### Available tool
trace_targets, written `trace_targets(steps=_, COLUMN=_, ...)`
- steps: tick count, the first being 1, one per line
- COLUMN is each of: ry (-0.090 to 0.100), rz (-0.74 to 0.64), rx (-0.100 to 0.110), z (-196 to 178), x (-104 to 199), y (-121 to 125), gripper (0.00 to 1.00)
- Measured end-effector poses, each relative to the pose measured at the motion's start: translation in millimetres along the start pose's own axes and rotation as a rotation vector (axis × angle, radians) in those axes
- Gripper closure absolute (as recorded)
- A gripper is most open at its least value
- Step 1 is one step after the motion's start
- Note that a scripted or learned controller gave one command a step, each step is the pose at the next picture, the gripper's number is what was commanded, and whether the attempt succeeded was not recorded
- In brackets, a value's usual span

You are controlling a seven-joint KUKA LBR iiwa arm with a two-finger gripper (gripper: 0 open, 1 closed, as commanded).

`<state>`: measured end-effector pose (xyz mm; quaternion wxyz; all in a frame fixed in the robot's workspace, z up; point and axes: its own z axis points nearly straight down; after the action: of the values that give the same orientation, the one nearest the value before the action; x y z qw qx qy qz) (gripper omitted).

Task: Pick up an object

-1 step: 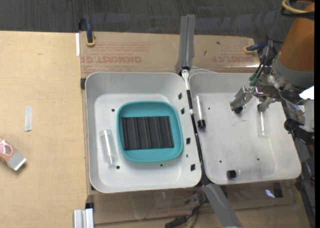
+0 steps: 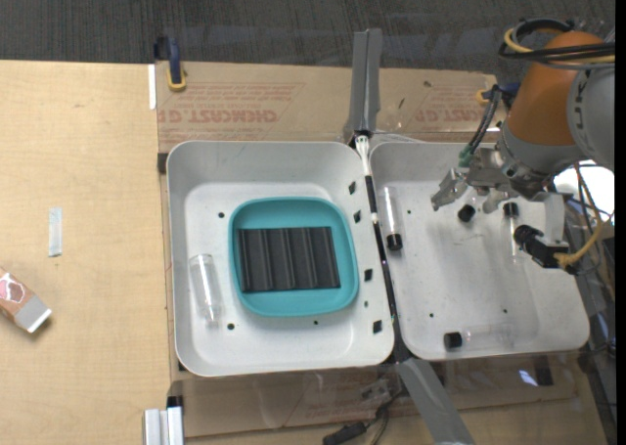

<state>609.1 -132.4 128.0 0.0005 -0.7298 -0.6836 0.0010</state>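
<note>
Camera view has the end effector (image 2: 486, 200) over the right bin's (image 2: 548, 335) far edge; whether it is open or closed I cannot tell, and nothing shows in its grip. Candidates lie apart: a clear tube (image 2: 390, 218) against the right bin's left wall, another tube (image 2: 479, 337) by its near edge, a third tube (image 2: 204, 287) and a teal tray (image 2: 291, 257) in the left bin (image 2: 186, 238). The nearest tube looks the best target; I'd centre over it, crosswise to its length, and descend clear of the wall.
</note>
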Motion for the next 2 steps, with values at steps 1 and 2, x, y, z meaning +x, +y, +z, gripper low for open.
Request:
trace_targets(steps=1, ry=0.001, rz=-0.008, rx=0.001, z=37, x=-23, y=-57, gripper=0.0)
trace_targets(steps=2, ry=0.026, rz=-0.021, rx=-0.002, z=35, x=-53, y=-3, gripper=0.0)
